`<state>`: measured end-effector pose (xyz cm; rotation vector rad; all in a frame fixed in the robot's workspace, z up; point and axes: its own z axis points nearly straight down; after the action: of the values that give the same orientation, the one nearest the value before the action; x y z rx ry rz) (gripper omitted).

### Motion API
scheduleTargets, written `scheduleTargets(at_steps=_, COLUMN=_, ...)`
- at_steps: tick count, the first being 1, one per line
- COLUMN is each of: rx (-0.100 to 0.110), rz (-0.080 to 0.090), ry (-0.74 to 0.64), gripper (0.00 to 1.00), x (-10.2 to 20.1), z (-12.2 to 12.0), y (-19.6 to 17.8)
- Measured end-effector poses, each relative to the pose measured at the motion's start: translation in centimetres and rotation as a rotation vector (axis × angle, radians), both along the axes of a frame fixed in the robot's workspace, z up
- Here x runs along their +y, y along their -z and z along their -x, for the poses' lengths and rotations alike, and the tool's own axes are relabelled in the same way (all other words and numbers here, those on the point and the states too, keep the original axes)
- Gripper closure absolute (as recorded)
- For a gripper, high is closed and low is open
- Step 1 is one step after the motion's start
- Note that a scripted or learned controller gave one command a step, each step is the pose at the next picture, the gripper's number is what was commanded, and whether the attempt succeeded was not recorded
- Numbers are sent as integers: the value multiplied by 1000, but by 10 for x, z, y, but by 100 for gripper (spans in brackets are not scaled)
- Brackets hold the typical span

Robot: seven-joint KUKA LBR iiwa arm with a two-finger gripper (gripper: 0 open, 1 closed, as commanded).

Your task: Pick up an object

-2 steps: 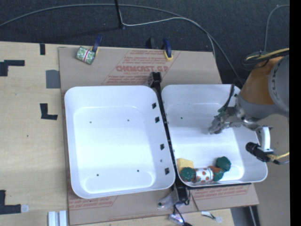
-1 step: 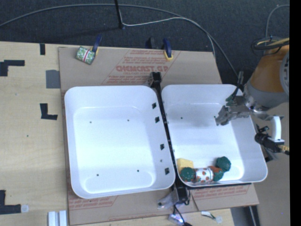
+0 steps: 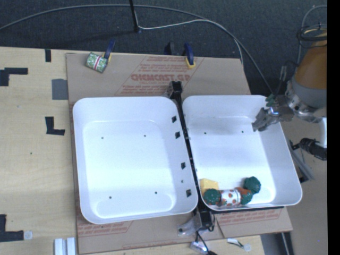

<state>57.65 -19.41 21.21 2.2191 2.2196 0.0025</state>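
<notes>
A small cluster of objects lies in the right bin [image 3: 276, 158], pressed into its near corner against the front wall. From left to right there is a yellow block [image 3: 209, 184], a dark green round piece [image 3: 212, 196] just in front of it, a white can with red spots [image 3: 229, 197] lying on its side, an orange piece [image 3: 245, 196] touching the can's right end, and a second green round piece [image 3: 252, 184] just behind that. All of them sit close together, touching or nearly so.

The gripper [image 3: 262, 120] is well apart from this cluster, over the far right edge of the same bin, near its back right corner. It points down and to the left from the grey wrist, with the orange band of the arm [image 3: 312, 68] above it at the right side. Nothing can be seen in its grasp, and whether it is spread or closed cannot be told at this size.

The left bin [image 3: 85, 142] lies beside the right one, with black clips along the seam between them. Both bins rest on a cardboard sheet [image 3: 154, 76] on the bench.
</notes>
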Motion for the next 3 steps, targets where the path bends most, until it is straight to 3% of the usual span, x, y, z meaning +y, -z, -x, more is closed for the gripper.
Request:
scheduleTargets(at_steps=1, rx=3, rz=-1, ry=0, gripper=100, x=0, z=0, y=-6)
scheduleTargets(at_steps=3, rx=4, rz=-2, ry=-4, gripper=100, x=106, z=26, y=4)
